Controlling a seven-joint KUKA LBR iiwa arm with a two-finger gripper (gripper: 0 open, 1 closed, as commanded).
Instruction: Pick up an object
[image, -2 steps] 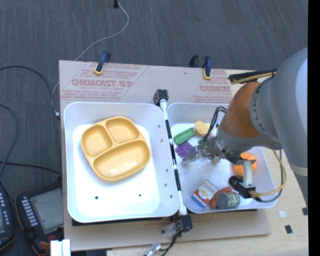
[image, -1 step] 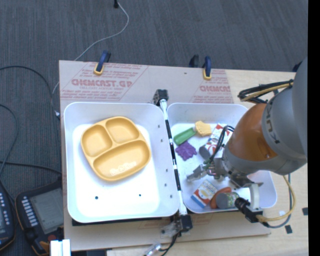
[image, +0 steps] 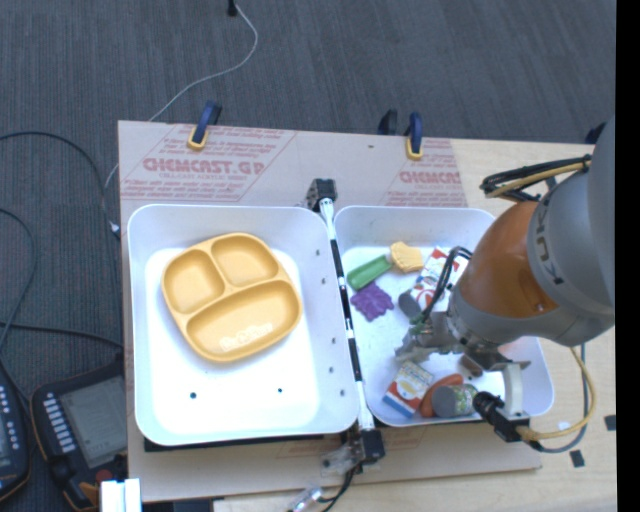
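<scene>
The right bin (image: 372, 400) holds several small objects: a green piece (image: 367, 270), a purple piece (image: 372, 300), a yellow ridged piece (image: 405, 257), a red-and-white packet (image: 433, 275), a white-and-blue packet (image: 405, 385) and a red-and-grey round object (image: 447, 399). My gripper (image: 428, 345) hangs low over the middle of this bin, just above the white-and-blue packet. The wrist and the orange band (image: 505, 270) hide much of the bin's right half.
The left bin (image: 150, 400) holds a yellow divided plate (image: 232, 295). A metal divider rail (image: 340, 290) runs between the bins. Two clamps (image: 207, 120) (image: 413, 135) grip the board's far edge. Cables trail near the bench's front right corner (image: 545, 432).
</scene>
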